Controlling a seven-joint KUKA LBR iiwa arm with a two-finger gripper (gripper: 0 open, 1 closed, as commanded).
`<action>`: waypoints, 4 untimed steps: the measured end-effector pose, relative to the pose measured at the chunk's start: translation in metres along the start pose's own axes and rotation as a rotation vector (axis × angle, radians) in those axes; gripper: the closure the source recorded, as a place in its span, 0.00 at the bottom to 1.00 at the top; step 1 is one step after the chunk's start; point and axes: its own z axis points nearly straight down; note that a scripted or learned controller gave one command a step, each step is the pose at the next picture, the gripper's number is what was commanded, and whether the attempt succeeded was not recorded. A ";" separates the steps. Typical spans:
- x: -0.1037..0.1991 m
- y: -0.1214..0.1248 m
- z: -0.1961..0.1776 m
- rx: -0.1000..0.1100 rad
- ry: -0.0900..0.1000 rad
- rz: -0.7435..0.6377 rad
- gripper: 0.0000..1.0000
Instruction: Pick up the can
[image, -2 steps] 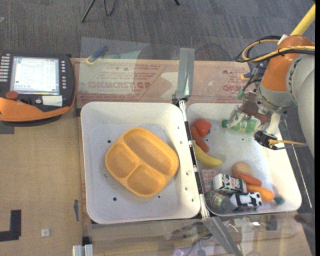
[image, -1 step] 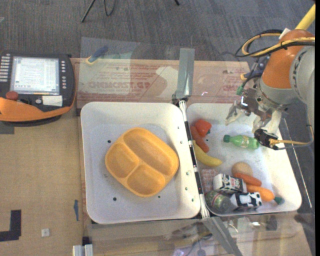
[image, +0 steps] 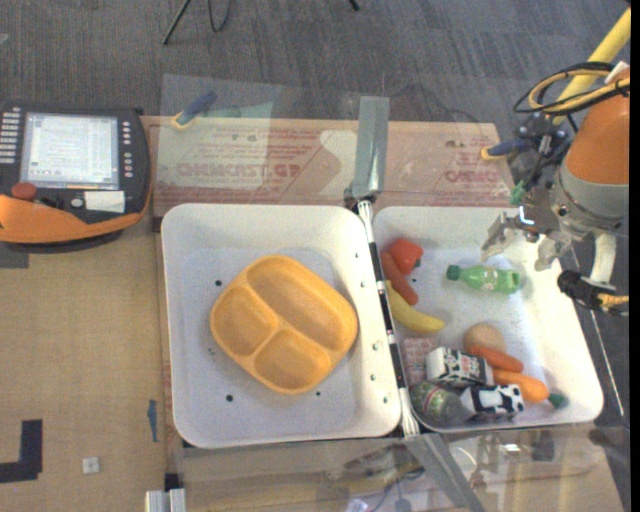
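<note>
can (image: 436, 399) lies wedged beside cow toys (image: 478, 383) and carrots (image: 512, 375); tool (image: 520, 236) spread apart.

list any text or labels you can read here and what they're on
"CHEMCAST GP", faint red print on the board behind the bins, repeated; only roughly legible.
Pendant screen: lines too small to read.
Can label: blurred, unreadable.
Black and white carton: print too blurred to read.

bench (image: 80, 330): brown top | left bin (image: 190, 400) and right bin (image: 580, 350): white, side by side, rims touching | pendant (image: 70, 170): orange and grey, far-left edge, well apart from right bin | clear sheet (image: 220, 130): behind left bin | cardboard (image: 440, 160): along the back
</note>
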 end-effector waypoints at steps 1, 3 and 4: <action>0.001 -0.054 0.081 -0.001 0.000 0.087 0.00; 0.027 -0.044 0.083 -0.002 0.001 0.042 0.00; 0.014 0.001 -0.075 -0.003 -0.002 0.067 0.00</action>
